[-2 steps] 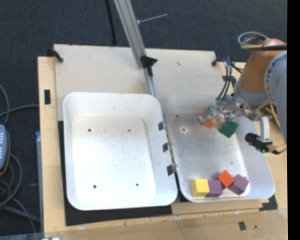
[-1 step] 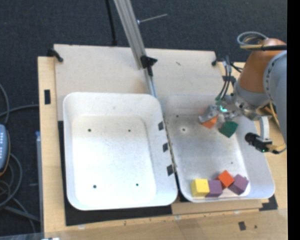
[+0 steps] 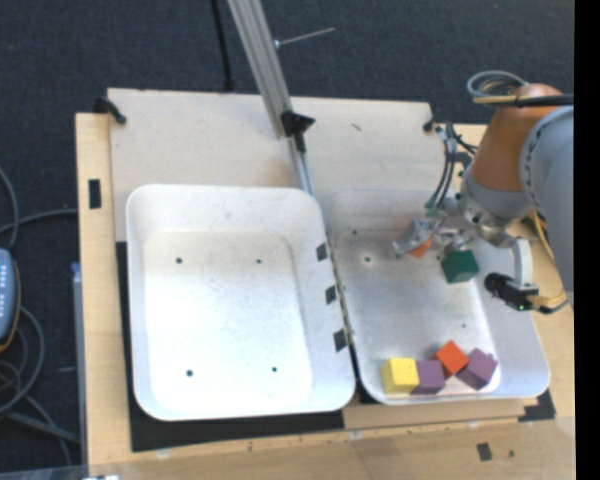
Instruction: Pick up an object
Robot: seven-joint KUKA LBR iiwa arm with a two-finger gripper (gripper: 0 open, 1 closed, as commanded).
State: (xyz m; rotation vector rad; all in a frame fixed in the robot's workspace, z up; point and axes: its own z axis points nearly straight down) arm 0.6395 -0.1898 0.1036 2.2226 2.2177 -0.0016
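My gripper (image 3: 416, 244) hangs over the back half of the right bin (image 3: 380, 298), reaching in from the right below the grey and orange arm. A dark green block (image 3: 460, 266) shows just right of and below the gripper, close under the wrist; whether it is lifted or resting on the bin floor I cannot tell. Along the right bin's front wall sit a yellow block (image 3: 401, 373), a purple block (image 3: 430, 376), an orange block (image 3: 452, 356) and a second purple block (image 3: 477, 368), packed close together.
The left bin (image 3: 150, 268) stands beside the right one, their walls touching at the middle. A slanted metal post (image 3: 265, 58) rises from the bench behind the bins. Cables trail off the wrist at the right.
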